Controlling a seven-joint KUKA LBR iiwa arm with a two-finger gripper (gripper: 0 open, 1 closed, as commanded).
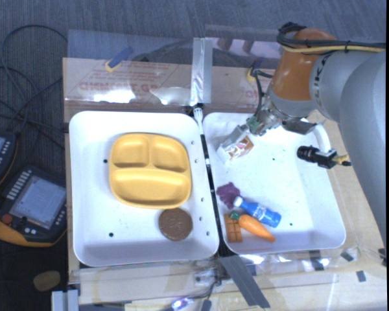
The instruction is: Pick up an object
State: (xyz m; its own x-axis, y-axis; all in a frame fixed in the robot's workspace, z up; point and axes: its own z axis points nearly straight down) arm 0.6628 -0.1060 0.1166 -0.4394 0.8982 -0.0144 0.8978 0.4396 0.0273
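White wrapping of a snack packet (pixel 238 148) is seemingly pinched by the gripper (pixel 254 126), jaws closed on its corner for lifting.

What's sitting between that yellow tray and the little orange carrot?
In the camera view, a brown round disc lies just below the yellow tray, then the bins' shared wall, then a small orange block right beside the carrot.

The pincer (pixel 254 127) hangs above a snack packet (pixel 237 149) in the right bin (pixel 324 203).
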